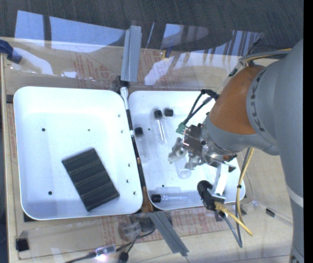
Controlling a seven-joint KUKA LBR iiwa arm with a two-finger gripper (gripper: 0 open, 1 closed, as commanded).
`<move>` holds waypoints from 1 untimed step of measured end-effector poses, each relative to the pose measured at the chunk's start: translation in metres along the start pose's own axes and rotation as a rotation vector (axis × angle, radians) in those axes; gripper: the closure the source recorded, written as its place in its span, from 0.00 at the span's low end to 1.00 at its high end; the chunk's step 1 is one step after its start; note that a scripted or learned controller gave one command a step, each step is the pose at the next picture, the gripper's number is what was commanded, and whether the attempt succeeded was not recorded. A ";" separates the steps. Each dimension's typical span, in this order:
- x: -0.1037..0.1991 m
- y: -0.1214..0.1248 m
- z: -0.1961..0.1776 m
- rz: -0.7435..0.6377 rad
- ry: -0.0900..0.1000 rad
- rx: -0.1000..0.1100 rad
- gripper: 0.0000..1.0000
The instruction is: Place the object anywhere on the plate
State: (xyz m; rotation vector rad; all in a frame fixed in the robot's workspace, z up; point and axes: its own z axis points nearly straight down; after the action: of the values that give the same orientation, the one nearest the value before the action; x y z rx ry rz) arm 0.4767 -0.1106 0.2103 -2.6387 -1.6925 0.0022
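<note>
Ribbed dark rectangular plate, clear tubes, metallic gripper

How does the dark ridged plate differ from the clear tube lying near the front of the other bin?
The plate is dark, flat and ridged; the tube is clear and slender with a black cap. The plate lies at a slant in the left bin; the tube lies along the front wall of the right bin. Both rest untouched on a white floor.

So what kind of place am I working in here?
Probably a robot test bench in a lab: two white bins side by side on a wooden bench, a clear screen behind, loose cables, and carpeted floor.
</note>
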 end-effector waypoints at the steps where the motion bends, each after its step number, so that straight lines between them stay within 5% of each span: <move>1: 0.137 -0.015 0.014 -0.160 -0.003 -0.002 1.00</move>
State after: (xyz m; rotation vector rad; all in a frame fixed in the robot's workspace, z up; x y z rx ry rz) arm 0.5199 0.0203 0.1968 -2.4969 -1.9003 0.0036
